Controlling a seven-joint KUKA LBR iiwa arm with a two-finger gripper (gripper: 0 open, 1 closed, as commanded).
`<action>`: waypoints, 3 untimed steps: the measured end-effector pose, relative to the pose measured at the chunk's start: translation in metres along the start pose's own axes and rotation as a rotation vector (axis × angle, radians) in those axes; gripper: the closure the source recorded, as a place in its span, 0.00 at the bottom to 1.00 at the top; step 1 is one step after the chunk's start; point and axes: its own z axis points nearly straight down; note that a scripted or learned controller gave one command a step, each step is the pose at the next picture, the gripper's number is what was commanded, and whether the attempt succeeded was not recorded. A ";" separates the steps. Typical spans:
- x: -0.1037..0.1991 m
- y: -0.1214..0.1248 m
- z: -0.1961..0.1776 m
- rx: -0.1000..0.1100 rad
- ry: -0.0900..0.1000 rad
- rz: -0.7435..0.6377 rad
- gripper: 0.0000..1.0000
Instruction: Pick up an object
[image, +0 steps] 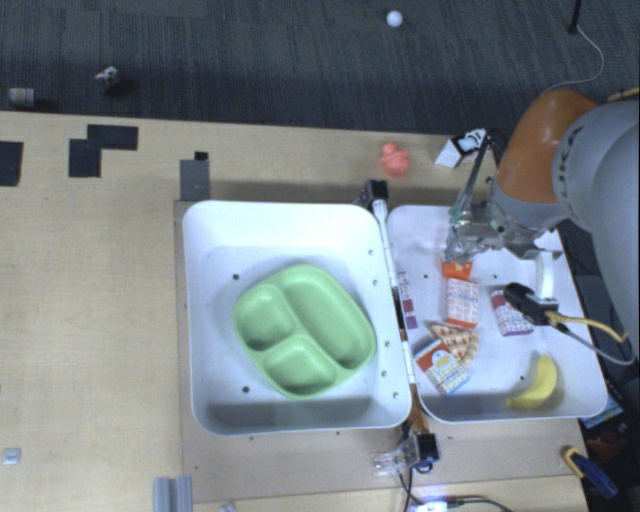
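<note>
Wooden counter (90, 330) carries two white bins side by side; grey arm (560, 150) with orange band comes in from 3 o'clock. Left bin (200, 300) holds one green divided plate (300, 325), dead centre. Right bin (420, 225) holds all the small stuff. The jaws hang at 12 o'clock of the right bin, right above the top end of a tall orange-topped packet (461, 300) that lies flat near the bin's centre; can't tell if jaws are open or closed, or touching it. This packet is the likely pick.

Other items in the right bin: a crumpled red and blue packet (447, 362) at 6 o'clock, just beside the tall one's lower end; a banana (537, 385) at 5 o'clock by the rim; a small printed card (511, 315) at 3 o'clock. A pink lump (395, 158) sits on the counter outside the bins, at 12 o'clock.

Risks, as a guess: the packet is thin and flat on the floor, so the jaws may close on air or pinch only the orange edge; the film could slip out on lift; a low approach could shove it toward the crumpled packet at 6 o'clock.
</note>
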 end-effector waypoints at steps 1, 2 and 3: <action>0.000 0.000 0.000 0.000 0.000 0.000 0.00; 0.001 0.002 -0.011 -0.004 0.001 -0.003 1.00; 0.001 0.002 -0.011 -0.004 0.000 -0.003 0.00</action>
